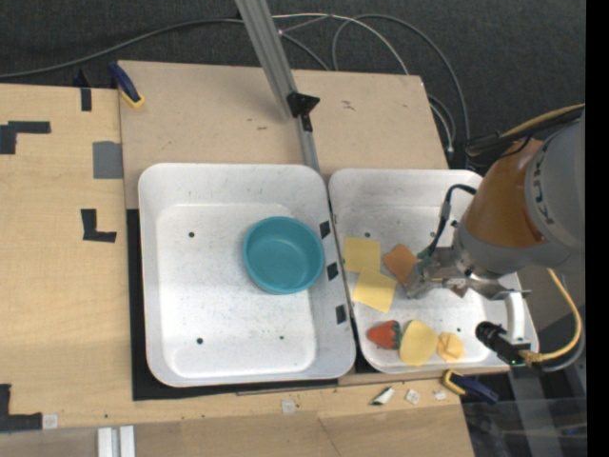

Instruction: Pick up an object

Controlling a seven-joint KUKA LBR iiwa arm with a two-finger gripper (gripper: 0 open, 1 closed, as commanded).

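My gripper point(419, 282) is low in the right bin point(400, 175), right beside a small orange-brown lump point(399, 259) and touching or nearly touching its right side. Two pale yellow flat squares lie just left of it, one point(361, 253) above the other point(374, 293). At the bin's front edge sit a red piece with a green tip point(383, 333), a round yellow piece point(417, 343) and a smaller yellow piece point(450, 347). Nothing visibly hangs from the gripper. The arm's orange band point(504, 208) covers the bin's right part.
A teal bowl point(283, 254) stands in the left bin point(190, 303), near its right wall. A grey metal pole point(276, 55) slants down to the gap between the bins. Cables run behind the bench. Small bits of debris lie on the bench in front of the right bin.
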